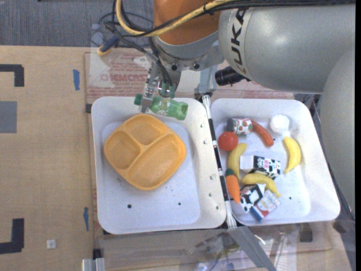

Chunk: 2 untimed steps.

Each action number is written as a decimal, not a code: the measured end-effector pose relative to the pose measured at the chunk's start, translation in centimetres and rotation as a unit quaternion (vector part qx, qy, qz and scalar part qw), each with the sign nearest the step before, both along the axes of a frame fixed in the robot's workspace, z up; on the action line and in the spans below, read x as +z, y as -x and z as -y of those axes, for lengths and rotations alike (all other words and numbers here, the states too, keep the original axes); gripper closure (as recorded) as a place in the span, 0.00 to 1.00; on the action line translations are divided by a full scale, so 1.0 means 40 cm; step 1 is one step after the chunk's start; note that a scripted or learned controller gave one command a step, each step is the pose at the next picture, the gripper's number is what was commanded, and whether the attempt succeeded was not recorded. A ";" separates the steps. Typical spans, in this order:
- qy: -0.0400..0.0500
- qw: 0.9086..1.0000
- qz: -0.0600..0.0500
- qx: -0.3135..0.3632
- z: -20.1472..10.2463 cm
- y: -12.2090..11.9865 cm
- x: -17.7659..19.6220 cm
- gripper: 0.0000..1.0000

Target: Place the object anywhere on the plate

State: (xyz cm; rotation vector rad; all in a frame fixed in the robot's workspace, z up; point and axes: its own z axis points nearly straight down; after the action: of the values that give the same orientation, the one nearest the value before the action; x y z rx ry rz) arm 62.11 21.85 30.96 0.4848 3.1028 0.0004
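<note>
My claw (156, 95) is gripping the green bottle (167, 106) by its middle, just above the far edge of the orange plate (145, 151). The bottle's long axis is lying left-right; the plate is lying just toward the near side.

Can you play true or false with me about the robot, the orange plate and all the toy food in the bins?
1. The orange plate sits in the left bin. True.
2. The green bottle lies in the middle of the plate. False: it is at the plate's far edge, right under the end effector.
3. Two yellow bananas are in the right bin. False: there are three, one banana near the right side, one by the tomato and one lower down.
4. A carrot lies near the right bin's left wall. True.
5. The plate has three compartments. True.
</note>
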 end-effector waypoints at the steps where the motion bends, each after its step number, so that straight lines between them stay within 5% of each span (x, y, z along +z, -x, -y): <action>1: 0.000 1.000 0.000 0.000 -0.001 0.001 -0.001 0.00; 2: 0.000 1.000 0.000 0.000 -0.001 0.001 -0.001 0.00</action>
State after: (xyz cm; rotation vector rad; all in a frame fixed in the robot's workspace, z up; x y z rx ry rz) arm 62.09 21.88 30.91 0.4841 3.1037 -0.0002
